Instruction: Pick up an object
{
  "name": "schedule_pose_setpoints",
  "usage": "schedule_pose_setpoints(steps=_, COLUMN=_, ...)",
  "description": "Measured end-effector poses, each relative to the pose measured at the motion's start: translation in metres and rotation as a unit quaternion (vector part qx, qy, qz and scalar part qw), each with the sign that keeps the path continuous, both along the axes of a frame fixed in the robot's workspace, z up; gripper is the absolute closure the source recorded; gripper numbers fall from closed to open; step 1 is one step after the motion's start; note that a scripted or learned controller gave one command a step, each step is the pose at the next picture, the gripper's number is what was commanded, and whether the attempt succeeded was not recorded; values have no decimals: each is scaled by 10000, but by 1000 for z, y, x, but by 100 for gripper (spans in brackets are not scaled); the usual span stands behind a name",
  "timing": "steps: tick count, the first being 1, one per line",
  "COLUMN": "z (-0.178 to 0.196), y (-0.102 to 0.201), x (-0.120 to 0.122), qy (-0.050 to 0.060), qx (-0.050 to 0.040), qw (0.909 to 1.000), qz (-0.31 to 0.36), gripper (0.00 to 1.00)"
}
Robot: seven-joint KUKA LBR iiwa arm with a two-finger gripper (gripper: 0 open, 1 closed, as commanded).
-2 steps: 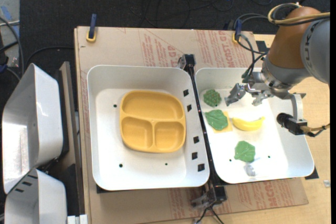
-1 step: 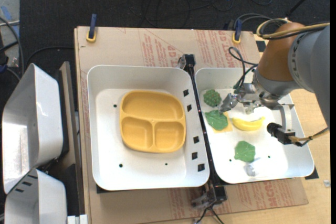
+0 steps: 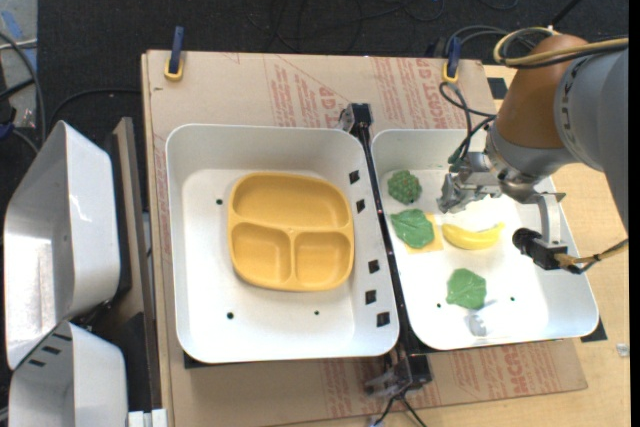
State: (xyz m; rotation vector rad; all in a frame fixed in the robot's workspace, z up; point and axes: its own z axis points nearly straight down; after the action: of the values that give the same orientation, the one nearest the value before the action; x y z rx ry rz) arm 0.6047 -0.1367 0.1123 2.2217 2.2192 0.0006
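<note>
Carefully lower two-finger metal gripper (image 3: 456, 199) onto curved yellow plastic banana (image 3: 472, 234), lying just beneath in right-hand shallow white bin (image 3: 570, 300); jaw state impossible to judge. Centre before closing, avoiding neighbouring leafy green toy (image 3: 412, 228).

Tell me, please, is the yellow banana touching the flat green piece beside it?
Cannot tell: in the camera view the banana and green piece meet without a plain gap.

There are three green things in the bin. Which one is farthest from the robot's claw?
The green piece at the front of the right bin, by itself below the banana. The other two lie higher up, close to the end effector.
</note>
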Motion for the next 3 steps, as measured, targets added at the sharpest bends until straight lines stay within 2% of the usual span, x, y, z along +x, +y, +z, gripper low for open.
schedule_pose_setpoints(steps=2, z=118, y=-1, x=3, qy=-29, qx=-6, qw=10000, qz=21, gripper=100)
schedule_pose_setpoints(steps=3, z=117, y=-1, x=3, qy=-3, qx=-1, qw=10000, qz=20, gripper=100)
